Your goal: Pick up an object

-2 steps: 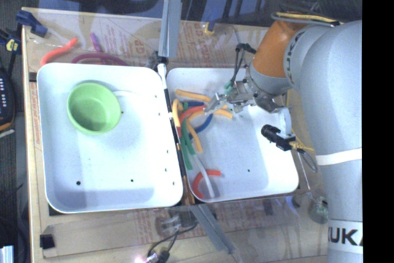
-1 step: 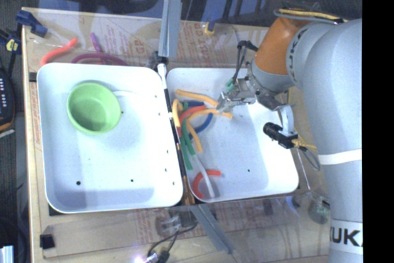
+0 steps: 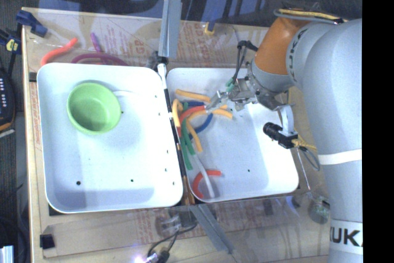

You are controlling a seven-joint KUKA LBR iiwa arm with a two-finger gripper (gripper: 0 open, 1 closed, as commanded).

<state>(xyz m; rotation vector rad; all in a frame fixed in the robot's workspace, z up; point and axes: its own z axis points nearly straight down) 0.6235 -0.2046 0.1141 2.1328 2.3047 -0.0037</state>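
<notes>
A heap of small curved plastic pieces lies along the left side of the right bin [image 3: 258, 163]. It includes an orange-yellow piece [image 3: 192, 95], a red one [image 3: 193, 110], a blue one [image 3: 207, 122], a yellow one [image 3: 193, 137] and a green strip [image 3: 184, 143]. A red curved piece [image 3: 199, 182] lies apart, near the bin's front wall. My gripper [image 3: 218, 101] reaches in from the right and sits low over the upper right end of the heap, beside a yellow-orange piece [image 3: 225, 113]. Whether anything sits in its grasp is not visible.
The left bin [image 3: 92, 175] holds a green bowl [image 3: 94, 108] in its back left part. A metal divider bar [image 3: 168, 24] stands behind the gap between the bins. Cables and an orange item [image 3: 58, 51] lie on the bench behind the left bin.
</notes>
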